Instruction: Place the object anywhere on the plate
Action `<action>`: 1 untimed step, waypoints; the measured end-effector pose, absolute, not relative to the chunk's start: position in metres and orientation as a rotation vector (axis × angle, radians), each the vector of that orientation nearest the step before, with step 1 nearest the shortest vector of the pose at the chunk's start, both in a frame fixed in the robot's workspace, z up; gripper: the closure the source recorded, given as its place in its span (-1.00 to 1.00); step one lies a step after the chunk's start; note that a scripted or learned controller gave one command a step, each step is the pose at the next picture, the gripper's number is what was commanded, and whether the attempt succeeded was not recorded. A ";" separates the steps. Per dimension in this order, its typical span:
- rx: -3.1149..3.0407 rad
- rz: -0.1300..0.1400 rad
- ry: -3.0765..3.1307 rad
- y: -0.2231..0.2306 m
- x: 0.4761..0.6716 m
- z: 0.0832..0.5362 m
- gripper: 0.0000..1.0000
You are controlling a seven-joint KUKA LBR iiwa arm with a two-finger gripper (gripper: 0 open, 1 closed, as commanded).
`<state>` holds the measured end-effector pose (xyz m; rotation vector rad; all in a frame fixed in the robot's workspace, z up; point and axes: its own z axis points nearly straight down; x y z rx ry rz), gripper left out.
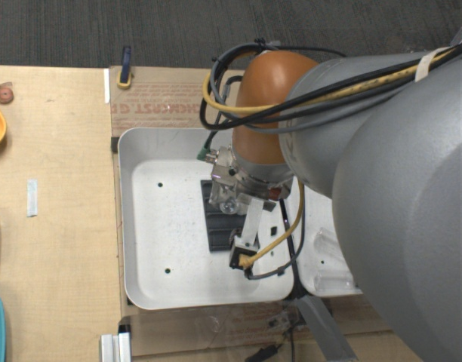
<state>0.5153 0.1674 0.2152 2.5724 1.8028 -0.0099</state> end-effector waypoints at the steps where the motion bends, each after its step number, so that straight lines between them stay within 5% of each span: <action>1: 2.572 -0.010 1.802 0.167 0.515 0.215 -1.00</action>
